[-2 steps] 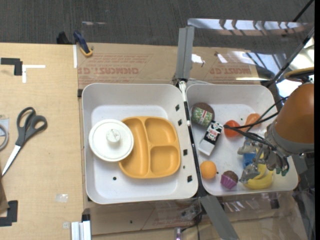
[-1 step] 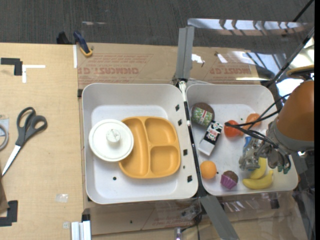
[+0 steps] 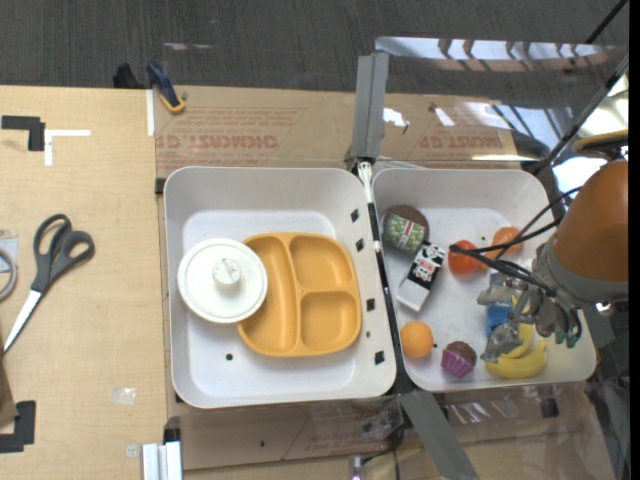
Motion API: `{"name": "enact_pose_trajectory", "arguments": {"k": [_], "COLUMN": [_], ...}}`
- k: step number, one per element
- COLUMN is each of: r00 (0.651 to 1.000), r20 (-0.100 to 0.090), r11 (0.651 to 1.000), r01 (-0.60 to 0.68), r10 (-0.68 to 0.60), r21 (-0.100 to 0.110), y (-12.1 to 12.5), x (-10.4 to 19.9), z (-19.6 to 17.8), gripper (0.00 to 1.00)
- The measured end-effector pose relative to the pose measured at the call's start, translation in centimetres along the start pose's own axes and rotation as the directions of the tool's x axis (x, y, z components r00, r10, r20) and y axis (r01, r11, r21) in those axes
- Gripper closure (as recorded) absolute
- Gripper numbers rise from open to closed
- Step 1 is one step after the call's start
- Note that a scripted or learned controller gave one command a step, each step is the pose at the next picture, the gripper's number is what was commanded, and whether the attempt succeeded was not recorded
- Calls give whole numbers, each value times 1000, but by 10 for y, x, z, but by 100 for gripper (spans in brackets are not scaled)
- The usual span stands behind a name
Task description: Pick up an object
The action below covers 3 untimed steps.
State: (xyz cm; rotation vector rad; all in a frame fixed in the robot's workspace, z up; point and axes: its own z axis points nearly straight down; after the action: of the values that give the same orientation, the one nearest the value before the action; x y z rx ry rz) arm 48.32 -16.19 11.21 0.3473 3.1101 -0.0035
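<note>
Banana (image 3: 520,360) lies directly under the claw (image 3: 508,330).

I read | upside-down red print, partly "CHEMICAL GP" | cardboard sheet (image 3: 235,128) above bins, upper frame | rest illegible

We see a pale wooden bench top (image 3: 80,318) under even light. Beyond its far edge lies dark grey ribbed flooring (image 3: 250,18).
</note>
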Motion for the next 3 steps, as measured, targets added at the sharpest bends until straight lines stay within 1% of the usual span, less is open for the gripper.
{"name": "enact_pose_trajectory", "arguments": {"k": [1,2,3], "r00": [1000,996,1000], "r20": [-10,-8,-9], "r11": [1000,996,1000], "r01": [15,-94,-20], "r10": [-15,94,20], "r21": [-1,-1,-1], "y": [-25,35,-13], "x": [-1,-68,-19], "z": [20,20,20], "gripper": [0,0,0]}}
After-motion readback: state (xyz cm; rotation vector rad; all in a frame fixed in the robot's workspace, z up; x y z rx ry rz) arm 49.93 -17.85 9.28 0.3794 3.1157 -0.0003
